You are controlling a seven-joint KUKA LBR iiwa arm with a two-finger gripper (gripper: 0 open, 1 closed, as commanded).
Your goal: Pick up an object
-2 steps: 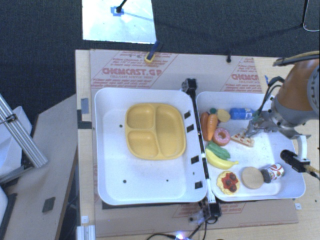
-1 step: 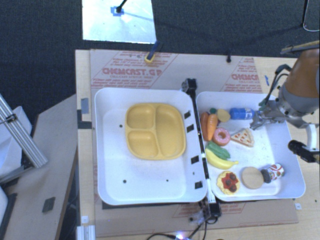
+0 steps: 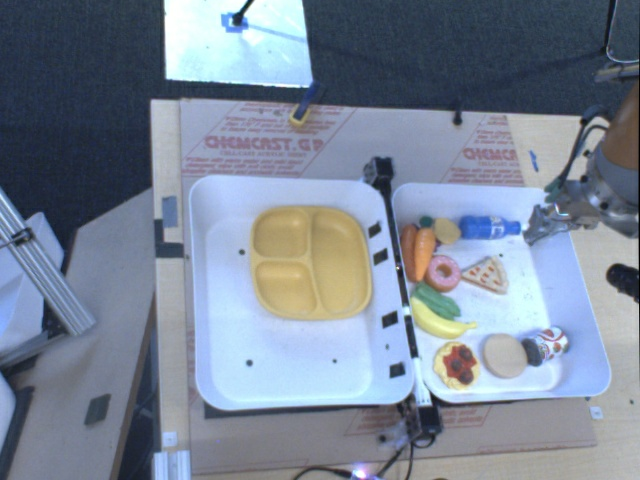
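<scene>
The arm is reaching in from three o'clock, and its end effector is hanging over the upper right corner of the right bin. Whether it is spread wide or closed narrow cannot be told from this slanted view, and nothing is showing between its tips.

The toy foods are lying in the right bin. A blue bottle is lying on its side at about one o'clock in the bin, just beside the end effector toward nine o'clock. An orange carrot is sitting at eleven o'clock, near a pink donut. A pizza slice is resting near the bin's middle. A yellow banana is lying below the donut, touching a green vegetable. At six o'clock a small round pizza is sitting just beside a tan cookie, and a red and white can is lying at about five o'clock.

The left bin is carrying a yellow divided plate near its middle. Both bins are sitting side by side on the table.
</scene>
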